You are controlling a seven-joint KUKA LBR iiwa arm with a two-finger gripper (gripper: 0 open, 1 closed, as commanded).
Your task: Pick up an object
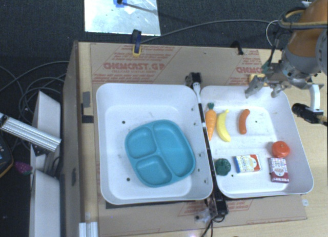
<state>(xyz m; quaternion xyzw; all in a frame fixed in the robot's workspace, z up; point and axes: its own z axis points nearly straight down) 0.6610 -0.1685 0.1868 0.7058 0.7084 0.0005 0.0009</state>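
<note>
The right white bin (302,149) holds a carrot (210,119), a yellow banana (223,125), an orange sausage (244,121), a red tomato (280,149), a dark green lump (222,166), a small blue-and-white box (247,163) and a red-and-white carton (279,170). My gripper (266,88) hangs open over the bin's far edge, above and to the right of the sausage, with nothing between its fingers (252,88). The grey arm with its orange band (307,36) comes in from the upper right.
The left white bin (110,128) bears a blue divided plate (160,152). A black clip (195,80) sits where the two bins meet at the back. Cables and metal parts lie off the bench to the left.
</note>
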